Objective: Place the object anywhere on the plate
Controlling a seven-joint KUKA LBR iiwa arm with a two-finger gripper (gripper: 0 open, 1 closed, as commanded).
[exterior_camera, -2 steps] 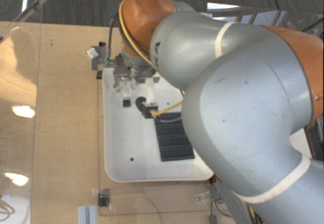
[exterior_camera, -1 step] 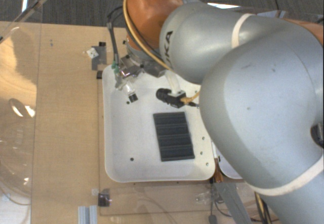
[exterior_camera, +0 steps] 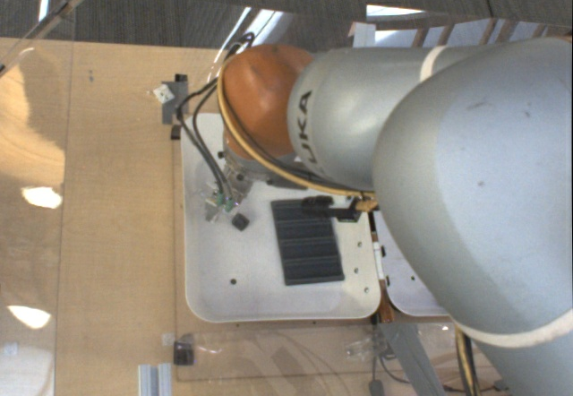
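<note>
— Object (exterior_camera: 240, 221) first: where is it found?

— It is seen on the floor of the white bin (exterior_camera: 224, 288) toward 9 o'clock in the view. It lies just at 4 o'clock from the gripper (exterior_camera: 219, 199). Whether it is touched cannot be told, and whether the gripper is open or closed cannot be made out either.

— And the plate?

— The dark ribbed rectangle (exterior_camera: 307, 246) is judged to be the plate. It lies flat in the same bin, near the object toward 3 o'clock but apart from it.

— How should the step be done well?

— A firm grasp should be confirmed before anything is lifted, since so small a piece is easily nudged aside. It should then be carried low toward 3 o'clock and released over the middle of the ribs, so that rolling off an edge is avoided.

— How does the object look?

— A small, dark, matte, blocky piece is shown, set cornerwise. Finer detail cannot be read.
</note>
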